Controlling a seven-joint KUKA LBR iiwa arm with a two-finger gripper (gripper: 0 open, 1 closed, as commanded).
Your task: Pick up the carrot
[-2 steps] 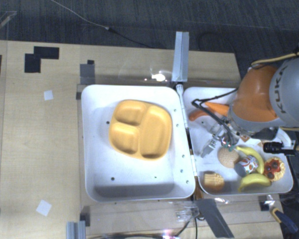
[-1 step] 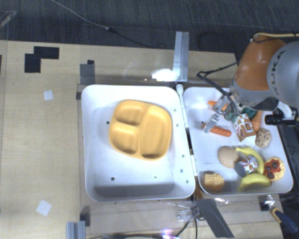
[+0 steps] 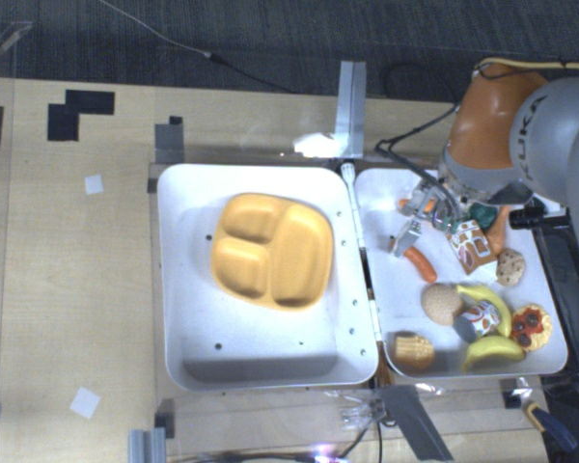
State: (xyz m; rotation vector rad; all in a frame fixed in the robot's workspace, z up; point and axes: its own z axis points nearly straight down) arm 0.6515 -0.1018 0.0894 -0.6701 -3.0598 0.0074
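My surface (image 3: pixel 77 287) is pale wood and carries two shallow white bins side by side. The left bin (image 3: pixel 188 355) holds a yellow divided plate (image 3: pixel 270 249) with three compartments, lying near the bin's middle and slightly tilted in the view. The right bin (image 3: pixel 381 287) is crowded with small play food.

My arm (image 3: pixel 521 133) comes in from the right, grey with its orange band above the wrist, and bends down over the upper part of the right bin. My jaws (image 3: pixel 412 231) hang low over the bin's upper left area, pointing down and to the left. I cannot tell whether they are open or closed, and I see nothing between them.

The carrot (image 3: pixel 420 261) lies on the bin floor just below my jaws, a short orange piece set at a slant, its upper end very near the jaw tips; I cannot tell whether they touch it.

A banana (image 3: pixel 495 347) curves along the bin's lower right. Beside it to the left sits a tan bread roll (image 3: pixel 441 302), and below that a small yellowish corn piece (image 3: pixel 412 351) in the lower left corner. A red and yellow item (image 3: pixel 529 324) lies at the right edge, with a brown speckled cookie (image 3: pixel 510 266) above it. A small patterned carton (image 3: pixel 473 244) rests near my wrist.
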